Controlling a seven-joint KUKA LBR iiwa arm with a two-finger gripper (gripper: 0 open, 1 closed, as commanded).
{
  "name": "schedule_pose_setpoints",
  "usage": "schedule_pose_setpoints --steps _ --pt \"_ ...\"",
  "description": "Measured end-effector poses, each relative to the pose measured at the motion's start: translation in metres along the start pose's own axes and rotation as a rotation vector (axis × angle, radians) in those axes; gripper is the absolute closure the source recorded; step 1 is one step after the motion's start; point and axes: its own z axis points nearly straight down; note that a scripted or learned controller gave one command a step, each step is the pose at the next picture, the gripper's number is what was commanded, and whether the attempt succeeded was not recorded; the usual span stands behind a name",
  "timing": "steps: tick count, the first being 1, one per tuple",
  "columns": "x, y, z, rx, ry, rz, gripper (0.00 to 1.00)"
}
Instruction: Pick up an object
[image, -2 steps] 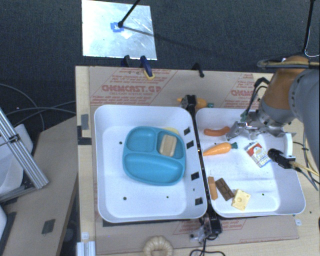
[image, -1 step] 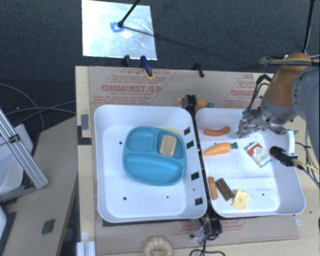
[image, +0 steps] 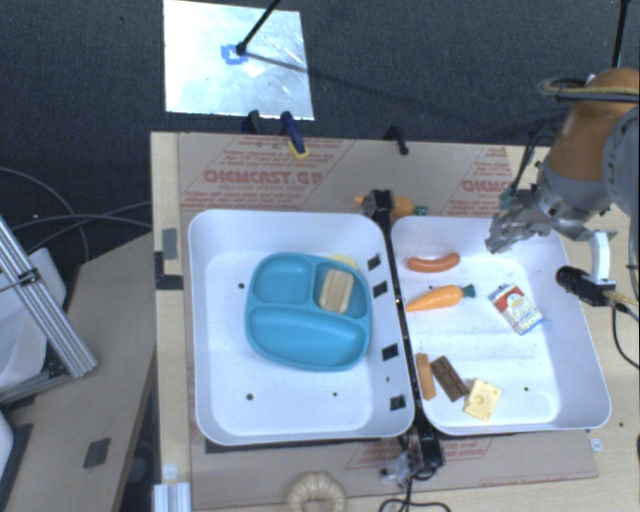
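My gripper (image: 503, 238) hangs over the far right corner of the right bin (image: 580, 352), with nothing visible between its fingers. Just left of it lies a sausage (image: 433, 263). Below that lies a carrot (image: 436, 298) with a green stem. A small red and white carton (image: 516, 308) rests to the right of the carrot. Near the bin's front are a brown chocolate bar (image: 449, 378), a thin tan stick (image: 425, 375) and a yellow cheese wedge (image: 483, 400).
The left bin (image: 220, 300) holds a blue divided tray (image: 300, 335) with a tan slice of bread (image: 335, 291) in its upper right compartment. A black divider (image: 385, 270) with clips runs between the bins. A yellow item (image: 401, 208) sits behind the bins.
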Motion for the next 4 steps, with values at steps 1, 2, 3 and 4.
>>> schedule_pose_setpoints --steps 1,2,3,4 --pt "-0.003 0.012 -0.058 0.000 0.000 0.000 1.00" --pt "-0.003 0.013 -0.073 0.003 0.001 -0.001 1.00" --pt "0.039 -0.007 -0.080 0.007 0.002 -0.002 1.00" --pt "0.076 -0.046 -0.079 0.010 0.003 -0.002 1.00"
